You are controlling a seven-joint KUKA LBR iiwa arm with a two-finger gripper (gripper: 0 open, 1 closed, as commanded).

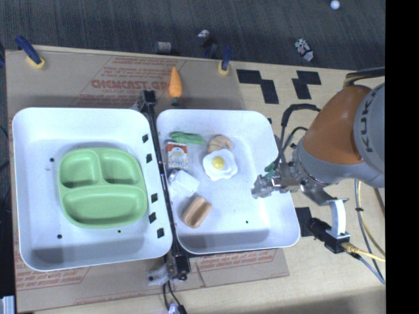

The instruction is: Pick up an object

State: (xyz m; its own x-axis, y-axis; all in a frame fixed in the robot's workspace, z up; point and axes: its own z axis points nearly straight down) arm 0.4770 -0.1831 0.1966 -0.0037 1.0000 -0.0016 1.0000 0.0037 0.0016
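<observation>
My right bin [278, 231] has the toys bunched toward its left wall, with bare floor on the right side where my pincer [262, 187] sits by the rim; can't tell how open it is. I'd go for the bread roll [196, 210]: probably light, stiff, easy across the narrow middle. The fried egg [219, 165] looks too flat and slick.

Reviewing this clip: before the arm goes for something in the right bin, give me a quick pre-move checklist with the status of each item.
1. Gripper carrying nothing: cannot tell, too small to read.
2. Gripper over the right bin: ok, at its right rim.
3. Fried egg free of neighbours: not ok, it touches the bread roll.
4. Hot dog bun reachable: ok, lies apart.
5. Green tray out of the way: ok, in the left bin.
</observation>
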